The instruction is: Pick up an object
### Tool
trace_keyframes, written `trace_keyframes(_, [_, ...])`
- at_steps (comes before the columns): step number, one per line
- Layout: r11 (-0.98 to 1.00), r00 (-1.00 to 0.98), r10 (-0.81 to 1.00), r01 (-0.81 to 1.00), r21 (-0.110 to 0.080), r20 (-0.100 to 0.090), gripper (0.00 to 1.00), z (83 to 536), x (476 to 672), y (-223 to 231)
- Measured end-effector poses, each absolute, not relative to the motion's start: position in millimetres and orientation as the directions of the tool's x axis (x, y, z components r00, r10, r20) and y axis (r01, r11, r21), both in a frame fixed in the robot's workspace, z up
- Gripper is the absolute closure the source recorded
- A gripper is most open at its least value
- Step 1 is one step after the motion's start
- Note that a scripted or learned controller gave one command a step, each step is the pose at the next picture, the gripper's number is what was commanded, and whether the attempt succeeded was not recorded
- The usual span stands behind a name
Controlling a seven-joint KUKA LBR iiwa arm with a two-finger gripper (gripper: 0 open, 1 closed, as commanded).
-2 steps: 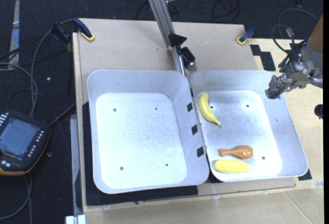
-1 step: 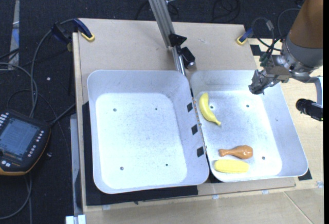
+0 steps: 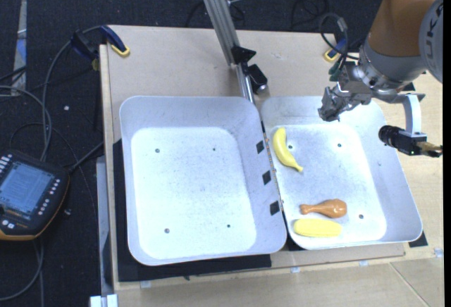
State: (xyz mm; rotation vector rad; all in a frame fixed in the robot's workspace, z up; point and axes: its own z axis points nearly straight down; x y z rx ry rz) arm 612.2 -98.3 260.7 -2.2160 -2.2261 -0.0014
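Observation:
The right bin (image 3: 394, 189) holds three things. A yellow banana (image 3: 284, 149) lies near its upper left. An orange-brown drumstick (image 3: 325, 209) lies near the front, and a yellow oblong piece (image 3: 316, 228) sits just below it. My gripper (image 3: 330, 110) hangs over the bin's back edge, up and to the right of the banana and apart from all three things. I see nothing between its dark fingers.
The left bin (image 3: 134, 158) lies beside the right one. A slanted metal pole (image 3: 224, 24) with a clamp comes down to the bins' shared back corner. Clamps (image 3: 116, 45) sit at the bench's back corners. A teach pendant (image 3: 25, 193) lies on the floor at left.

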Motion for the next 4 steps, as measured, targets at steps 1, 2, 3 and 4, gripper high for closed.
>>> trace_keyframes(1, [0.005,-0.005,1.000,1.000,-0.001,0.001,1.00,245.6,618.6,-41.8])
trace_keyframes(2, [0.005,-0.005,1.000,1.000,-0.001,0.001,1.00,233.7,626.0,15.4])
trace_keyframes(3, [0.005,-0.005,1.000,1.000,0.001,0.001,1.00,244.6,638.9,67.5])
trace_keyframes(4, [0.002,-0.002,1.000,1.000,-0.002,0.000,1.00,227.1,653.3,98.5])
